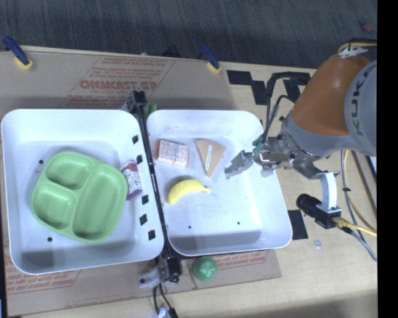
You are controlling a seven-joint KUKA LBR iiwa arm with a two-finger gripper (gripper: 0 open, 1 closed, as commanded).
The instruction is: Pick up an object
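Yellow banana (188,190) in right bin (272,211), left of gripper (237,164), grip state unclear, tan wedge (209,155) between, cracker packet (172,152) beyond.

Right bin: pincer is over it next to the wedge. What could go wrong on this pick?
1. The pincer hangs just right of the tan wedge, which lies flat and thin; fingers may slide over it.
2. The banana and the small box lie near the wedge, so a descent slightly left could nudge them.
3. The small packet rests near the divider between bins, a hard spot to reach.
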